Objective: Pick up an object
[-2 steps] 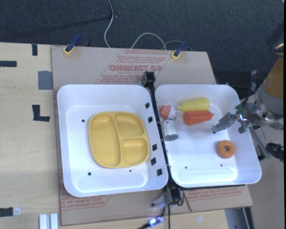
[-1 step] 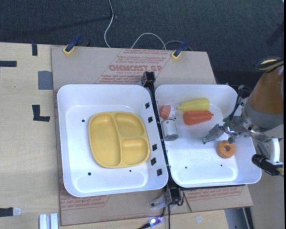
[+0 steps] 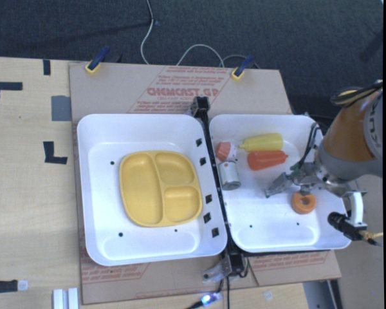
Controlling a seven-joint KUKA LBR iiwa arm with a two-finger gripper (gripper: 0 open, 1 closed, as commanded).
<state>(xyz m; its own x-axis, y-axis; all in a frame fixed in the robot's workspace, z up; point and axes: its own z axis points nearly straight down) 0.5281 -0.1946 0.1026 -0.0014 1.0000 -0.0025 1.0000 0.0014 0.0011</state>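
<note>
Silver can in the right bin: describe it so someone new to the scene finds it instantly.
Take the right-hand shallow white bin and follow its left wall, beside the divider. The small silver metal can lies there on its side, just below a small red-and-white object. It is the one grey metallic item; the long yellow piece, long red-orange piece and round orange piece are brightly coloured.

the grey, rounded kuka arm [image 3: 367, 140] carries 1 broad orange band above the wrist, with a thin dark cable looped over its upper side. below the band sits a lighter grey wrist section, ending in the small dark metal 2-finger gripper [image 3: 278, 187] with slim, angular parts.
</note>
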